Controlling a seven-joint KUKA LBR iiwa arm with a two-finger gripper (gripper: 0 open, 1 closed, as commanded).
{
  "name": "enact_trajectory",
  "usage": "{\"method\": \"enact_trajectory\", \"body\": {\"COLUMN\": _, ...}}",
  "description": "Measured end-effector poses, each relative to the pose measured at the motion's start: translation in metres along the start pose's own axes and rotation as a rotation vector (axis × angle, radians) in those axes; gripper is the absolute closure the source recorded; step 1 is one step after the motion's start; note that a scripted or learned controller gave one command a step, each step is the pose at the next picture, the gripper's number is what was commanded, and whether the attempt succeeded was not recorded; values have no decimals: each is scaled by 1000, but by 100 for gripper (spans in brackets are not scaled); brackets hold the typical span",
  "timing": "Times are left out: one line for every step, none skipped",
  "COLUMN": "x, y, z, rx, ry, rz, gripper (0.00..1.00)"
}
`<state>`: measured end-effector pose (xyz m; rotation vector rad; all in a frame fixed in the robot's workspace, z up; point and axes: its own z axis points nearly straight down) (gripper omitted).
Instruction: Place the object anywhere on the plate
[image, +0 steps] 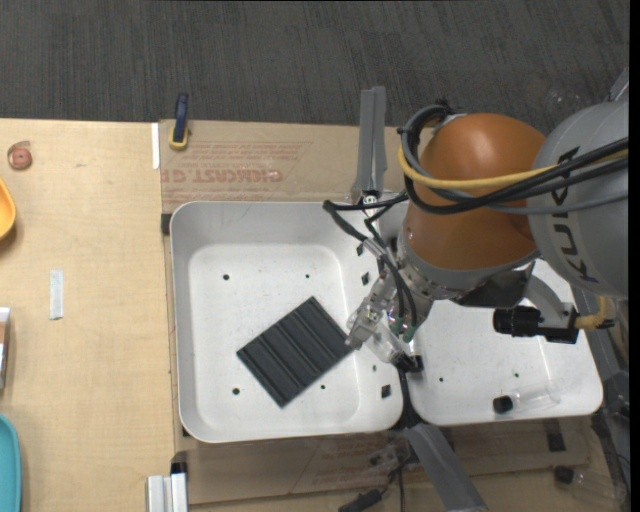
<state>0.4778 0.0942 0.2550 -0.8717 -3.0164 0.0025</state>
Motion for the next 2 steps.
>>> {"method": "enact_trajectory", "body": {"x": -16, "y": 17, "z": -51, "rx": -2, "ry": -2, "rz": -57, "gripper": 100}}
{"method": "enact_trajectory", "body": {"x": -16, "y": 17, "z": -51, "rx": -2, "ry": -2, "rz": -57, "gripper": 0}}
